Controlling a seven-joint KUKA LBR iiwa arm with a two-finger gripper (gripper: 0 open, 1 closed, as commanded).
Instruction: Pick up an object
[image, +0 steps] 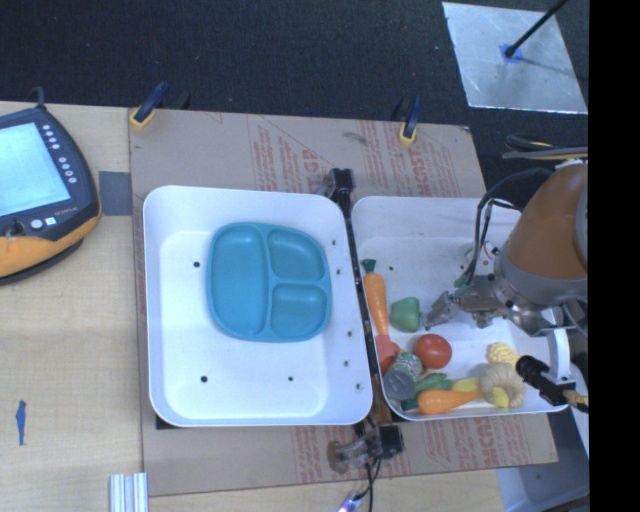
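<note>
Nothing is yet being carried, as far as can be judged: the claw (452, 305) is being held low over the right bin (420, 215), with its thin fingers seen spread apart and no item between them. The pick is therefore being counted as not begun or only at its approach; the closing and the lift are left to be done.

The candidate objects are lying in the lower part of the right bin. A green toy (405, 313) is just beside the claw on its left, and a red tomato (433, 351) is just below it. A long carrot (375, 300) is lying along the bin's left wall. A second carrot (445, 401), a yellow corn piece (501, 353), a beige lump (496, 378) and a grey round piece (402, 381) are crowded by the lower rim, some touching, so a clean grasp there is being made harder.

The left bin (175, 390) is holding a blue divided plate (268, 280). On the tabletop (70, 380), an orange control pendant (40, 195) is lying well apart.
</note>
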